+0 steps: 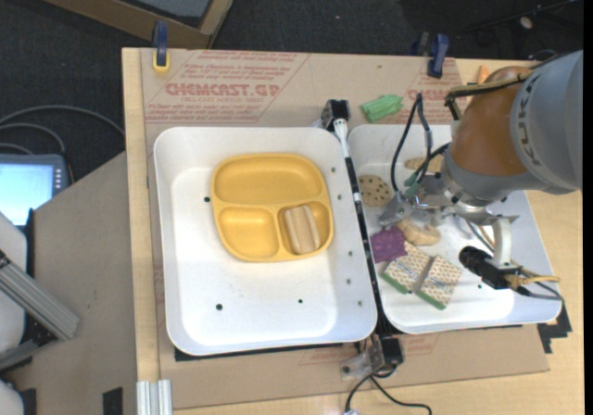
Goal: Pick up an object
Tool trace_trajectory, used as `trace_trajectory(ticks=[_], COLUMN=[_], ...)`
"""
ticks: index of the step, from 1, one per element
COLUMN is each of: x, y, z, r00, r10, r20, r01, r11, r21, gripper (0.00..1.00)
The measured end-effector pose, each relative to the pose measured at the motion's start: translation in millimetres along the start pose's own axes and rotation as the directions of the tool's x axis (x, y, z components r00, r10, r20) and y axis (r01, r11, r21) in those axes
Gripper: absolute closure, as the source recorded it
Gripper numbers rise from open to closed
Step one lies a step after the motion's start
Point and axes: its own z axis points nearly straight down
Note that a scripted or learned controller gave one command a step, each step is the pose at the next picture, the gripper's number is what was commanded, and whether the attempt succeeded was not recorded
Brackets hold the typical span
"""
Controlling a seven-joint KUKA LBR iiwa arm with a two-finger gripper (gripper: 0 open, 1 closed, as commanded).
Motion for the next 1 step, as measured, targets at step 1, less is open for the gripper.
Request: trace_trajectory(ticks=[1], x=[6.8], y=[-43.9], z=[0.5], r00=[1.0], r10=[0.005], r20=[0.002], r01=[-0.005], r11=[1.0], r21=[-0.001], gripper=[0.0])
